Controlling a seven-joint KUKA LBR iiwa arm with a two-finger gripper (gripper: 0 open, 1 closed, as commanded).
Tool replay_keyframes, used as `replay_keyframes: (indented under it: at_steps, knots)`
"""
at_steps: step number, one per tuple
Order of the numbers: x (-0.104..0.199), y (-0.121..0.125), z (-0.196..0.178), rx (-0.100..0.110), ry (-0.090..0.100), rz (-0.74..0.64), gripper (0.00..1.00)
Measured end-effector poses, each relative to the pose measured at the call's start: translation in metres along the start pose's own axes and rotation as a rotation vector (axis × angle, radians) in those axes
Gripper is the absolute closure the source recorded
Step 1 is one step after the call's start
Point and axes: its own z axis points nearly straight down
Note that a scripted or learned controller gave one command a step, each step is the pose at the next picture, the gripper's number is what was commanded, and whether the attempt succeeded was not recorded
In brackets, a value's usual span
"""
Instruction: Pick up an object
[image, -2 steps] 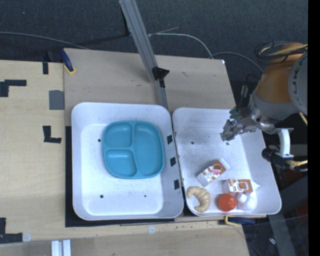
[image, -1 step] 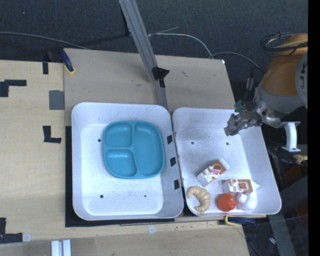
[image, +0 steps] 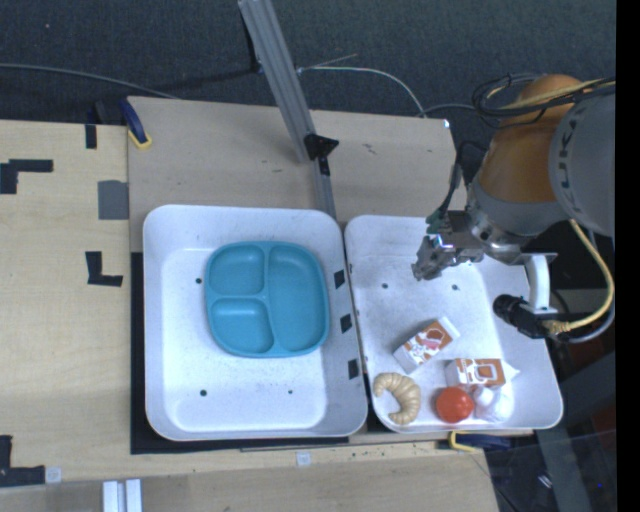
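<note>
Four items crowd right bin (image: 372, 300) near edge; end effector (image: 432, 262) above bare floor, grip unclear

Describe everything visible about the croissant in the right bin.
The golden-brown, curved croissant, probably a toy, lies flat at the near-left corner of the right shallow white bin, its crescent opening toward the bin's left wall. Ridged segments show along its back. The round red tomato-like ball sits apart to its right; nothing grips it.

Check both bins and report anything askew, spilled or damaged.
Nothing stands out. The blue divided plate lies flat in the left bin; the croissant, tomato and two small packets cluster at the right bin's near end, unspilled.
</note>
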Motion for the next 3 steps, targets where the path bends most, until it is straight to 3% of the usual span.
replay_keyframes:
  at_steps: [1, 2, 3]
  knots:
    - [0.055, -0.01, 0.004, 0.001, 0.0, -0.001, 1.0]
    - [0.107, 0.001, 0.0, -0.001, 0.0, -0.002, 1.0]
    - [0.168, -0.004, 0.005, 0.001, 0.0, -0.002, 1.0]
